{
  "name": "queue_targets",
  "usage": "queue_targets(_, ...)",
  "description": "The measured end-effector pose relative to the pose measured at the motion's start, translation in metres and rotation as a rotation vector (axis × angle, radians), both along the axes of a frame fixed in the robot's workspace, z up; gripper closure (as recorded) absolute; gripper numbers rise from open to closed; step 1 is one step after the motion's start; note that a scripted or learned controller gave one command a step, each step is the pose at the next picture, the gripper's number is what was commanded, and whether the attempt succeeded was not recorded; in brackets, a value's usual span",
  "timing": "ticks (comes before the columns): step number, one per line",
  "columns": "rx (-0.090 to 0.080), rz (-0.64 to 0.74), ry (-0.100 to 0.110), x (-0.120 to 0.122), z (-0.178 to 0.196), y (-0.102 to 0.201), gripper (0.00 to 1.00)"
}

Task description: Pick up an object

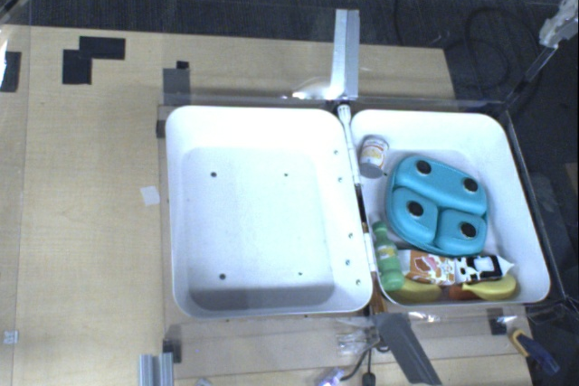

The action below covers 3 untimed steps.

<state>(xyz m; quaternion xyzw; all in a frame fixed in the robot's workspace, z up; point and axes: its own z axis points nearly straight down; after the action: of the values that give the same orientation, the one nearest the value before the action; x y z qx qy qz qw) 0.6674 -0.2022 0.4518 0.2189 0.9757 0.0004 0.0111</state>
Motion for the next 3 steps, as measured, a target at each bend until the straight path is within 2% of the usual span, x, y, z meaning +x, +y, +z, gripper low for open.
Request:
queue_targets(1,-0.002,0.274,0.011,-0.006,-0.014,-0.002,1.0)
queue_targets(2,-0.005,0.48,0.012,-0.01,-0.014,-0.002,1.0)
queue_targets(3,-0.011,0.757,0.009,0.003,-0.012,-0.002,1.0)
